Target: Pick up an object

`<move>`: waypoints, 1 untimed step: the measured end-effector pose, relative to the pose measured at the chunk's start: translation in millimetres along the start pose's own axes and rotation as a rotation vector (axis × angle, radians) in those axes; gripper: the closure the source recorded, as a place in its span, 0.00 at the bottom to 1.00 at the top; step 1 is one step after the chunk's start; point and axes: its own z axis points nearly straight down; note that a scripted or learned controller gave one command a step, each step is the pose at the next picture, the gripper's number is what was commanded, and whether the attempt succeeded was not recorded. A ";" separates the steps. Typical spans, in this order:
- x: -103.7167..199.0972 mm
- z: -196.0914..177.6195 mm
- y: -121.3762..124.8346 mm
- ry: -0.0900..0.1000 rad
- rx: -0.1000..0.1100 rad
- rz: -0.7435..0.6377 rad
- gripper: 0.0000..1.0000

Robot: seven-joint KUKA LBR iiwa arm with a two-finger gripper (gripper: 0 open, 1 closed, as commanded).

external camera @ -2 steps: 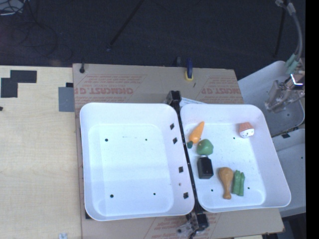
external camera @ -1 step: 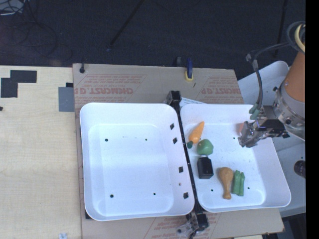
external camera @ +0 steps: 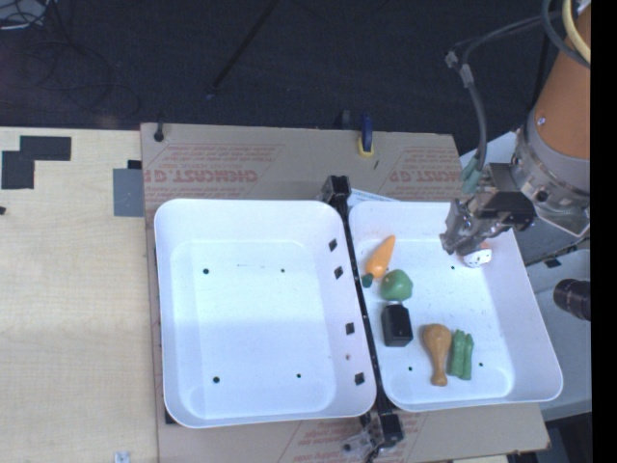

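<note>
1. The left bin [external camera: 249,309] on the bench [external camera: 67,287] carries nothing to grasp, so effort is best kept to the right bin [external camera: 525,355].
2. In the right bin, 5 candidates are seen: an orange carrot [external camera: 381,256] touching a green round piece [external camera: 396,285], a black block [external camera: 396,324] just below, then a tan drumstick [external camera: 437,348] beside a green ridged piece [external camera: 462,355].
3. The black block stands apart from its neighbours and is judged the cleanest target.
4. The gripper [external camera: 471,242] hovers over the bin's upper right corner, near a small white object [external camera: 477,257]; whether the jaws are spread cannot be told. Centring above 1 piece before descent is advised.
</note>
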 end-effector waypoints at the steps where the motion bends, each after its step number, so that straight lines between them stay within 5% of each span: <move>1: 15.2 96.6 -1.6 -0.002 0.016 0.008 1.00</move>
